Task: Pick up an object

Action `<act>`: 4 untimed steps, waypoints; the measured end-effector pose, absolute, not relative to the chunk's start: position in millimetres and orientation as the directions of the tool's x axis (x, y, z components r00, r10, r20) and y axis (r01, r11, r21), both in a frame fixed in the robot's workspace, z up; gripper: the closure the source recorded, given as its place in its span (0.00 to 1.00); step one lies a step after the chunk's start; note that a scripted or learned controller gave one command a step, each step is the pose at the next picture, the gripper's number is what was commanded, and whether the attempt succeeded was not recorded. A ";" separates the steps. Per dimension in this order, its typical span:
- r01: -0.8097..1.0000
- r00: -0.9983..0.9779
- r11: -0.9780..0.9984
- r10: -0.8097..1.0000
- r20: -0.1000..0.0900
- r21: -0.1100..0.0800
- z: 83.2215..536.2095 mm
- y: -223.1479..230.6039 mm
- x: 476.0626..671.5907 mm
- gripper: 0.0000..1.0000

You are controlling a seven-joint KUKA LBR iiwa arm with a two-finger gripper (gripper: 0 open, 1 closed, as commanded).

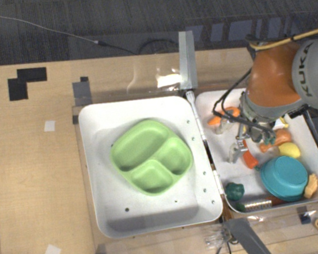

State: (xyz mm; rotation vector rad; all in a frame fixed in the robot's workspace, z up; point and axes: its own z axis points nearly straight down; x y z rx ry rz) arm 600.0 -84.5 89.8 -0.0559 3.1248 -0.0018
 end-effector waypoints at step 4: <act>0.055 -0.998 0.998 0.055 -0.009 -0.002 239.8 -135.0 617.1 1.00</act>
